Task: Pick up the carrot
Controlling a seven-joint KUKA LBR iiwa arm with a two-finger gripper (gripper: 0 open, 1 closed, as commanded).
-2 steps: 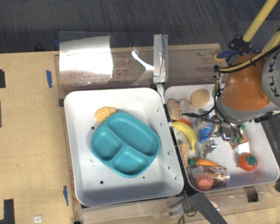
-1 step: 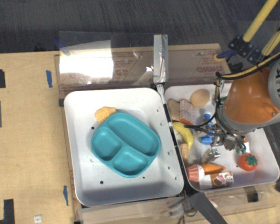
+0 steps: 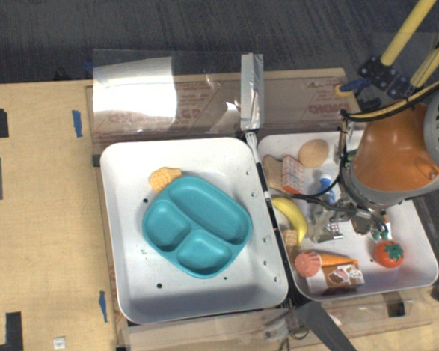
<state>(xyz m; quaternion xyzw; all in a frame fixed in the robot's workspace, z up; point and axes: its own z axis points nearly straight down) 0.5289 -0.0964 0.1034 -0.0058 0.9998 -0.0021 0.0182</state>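
Note:
The carrot (image 3: 332, 258) is a short orange cone lying on its side near the front wall of the right bin (image 3: 425, 269). Its thick end meets a pink round toy (image 3: 308, 263), and a small printed box (image 3: 345, 275) lies just in front of it. My gripper (image 3: 332, 221) hangs low in the right bin under the orange band of the arm (image 3: 389, 157). It sits just behind the carrot, between the banana (image 3: 291, 215) and the tomato (image 3: 388, 253). Nothing visibly hangs from the gripper.
The right bin also holds a tan ball (image 3: 314, 153), a small carton (image 3: 294, 175) and a blue item (image 3: 326, 183) at the back. The left bin (image 3: 130, 290) holds a teal divided plate (image 3: 197, 225) and a yellow corn piece (image 3: 164, 178). A clear wall (image 3: 251, 94) stands behind the bins.

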